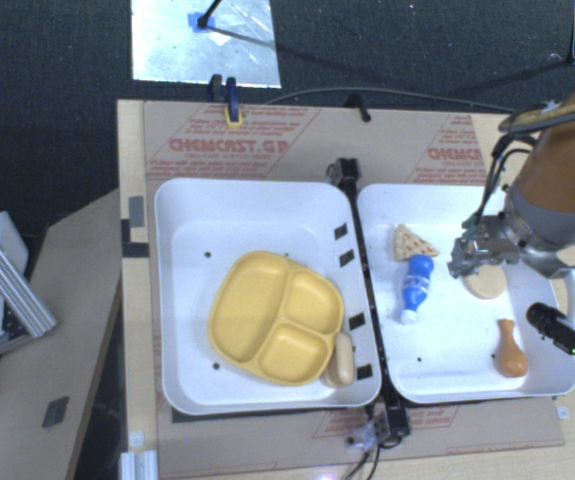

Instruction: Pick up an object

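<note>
Gripper [473, 259] sits over R bin [437, 368], just above/touching a round tan disc [487, 286] near the bin's R side; jaw state can't tell, blurred. Same bin: blue bottle [414, 286] mid, wedge [412, 241] just above it, drumstick [510, 349] lower R. L bin [182, 268]: yellow tray [272, 313], bread roll [342, 360] touching its lower R edge.

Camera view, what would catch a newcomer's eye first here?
The big yellow divided tray dominates the left bin, with a small tan bread roll at its lower right edge. In the right bin, the gripper hangs over a pale round cookie, with a blue bottle, a pizza slice toy and an orange drumstick lying apart around it.
</note>
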Tool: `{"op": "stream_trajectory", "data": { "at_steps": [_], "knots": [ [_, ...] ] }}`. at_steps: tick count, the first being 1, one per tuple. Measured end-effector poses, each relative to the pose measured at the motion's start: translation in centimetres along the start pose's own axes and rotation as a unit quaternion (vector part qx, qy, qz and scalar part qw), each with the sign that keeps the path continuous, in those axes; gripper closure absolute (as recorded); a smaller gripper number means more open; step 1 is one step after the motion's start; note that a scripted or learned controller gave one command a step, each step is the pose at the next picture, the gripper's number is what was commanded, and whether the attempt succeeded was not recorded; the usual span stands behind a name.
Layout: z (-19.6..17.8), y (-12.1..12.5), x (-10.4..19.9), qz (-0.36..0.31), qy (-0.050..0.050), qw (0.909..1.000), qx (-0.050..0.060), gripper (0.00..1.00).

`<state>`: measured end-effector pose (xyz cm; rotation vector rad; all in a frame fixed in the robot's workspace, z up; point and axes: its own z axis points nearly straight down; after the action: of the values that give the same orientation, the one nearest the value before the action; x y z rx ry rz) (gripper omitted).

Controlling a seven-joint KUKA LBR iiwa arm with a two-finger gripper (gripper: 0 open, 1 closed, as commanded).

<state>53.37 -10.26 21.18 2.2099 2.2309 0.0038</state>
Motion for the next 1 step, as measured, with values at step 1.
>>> {"op": "stream_trajectory", "data": {
  "at_steps": [1],
  "knots": [
    [-0.22,3.22,4.66,0.0,0.0,1.0,-0.001,1.0]
  ]
}}
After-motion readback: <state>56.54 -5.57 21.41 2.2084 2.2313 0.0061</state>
